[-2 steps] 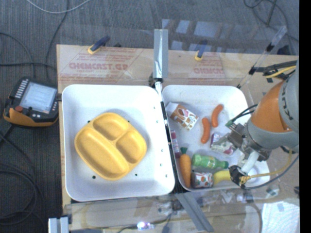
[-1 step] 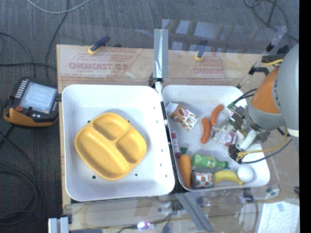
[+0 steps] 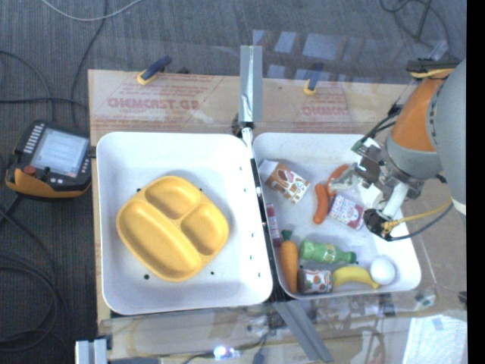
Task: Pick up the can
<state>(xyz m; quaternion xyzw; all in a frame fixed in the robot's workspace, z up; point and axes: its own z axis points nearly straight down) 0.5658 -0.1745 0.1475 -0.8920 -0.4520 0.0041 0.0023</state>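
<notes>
The can [image 3: 314, 280] is small, with a red and white label. It lies near the front wall of the right bin [image 3: 333, 146], between a carrot [image 3: 289, 260] and a banana [image 3: 355, 277]. My gripper [image 3: 365, 179] hangs over the right side of that bin, well behind and to the right of the can. It sits above a pink packet [image 3: 346, 211], close to a red-orange piece [image 3: 338, 175]. Nothing shows held in it. The orange-banded wrist [image 3: 413, 131] blocks the bin's right rim.
The right bin also holds a patterned carton [image 3: 288, 182], a red sausage [image 3: 321, 204], a green bottle [image 3: 326, 252], a white egg [image 3: 383, 270] and a thin pen-like item [image 3: 271, 222]. A yellow divided plate [image 3: 173, 226] lies in the left bin [image 3: 114, 279]. A yellow cable [image 3: 417, 222] loops near the gripper.
</notes>
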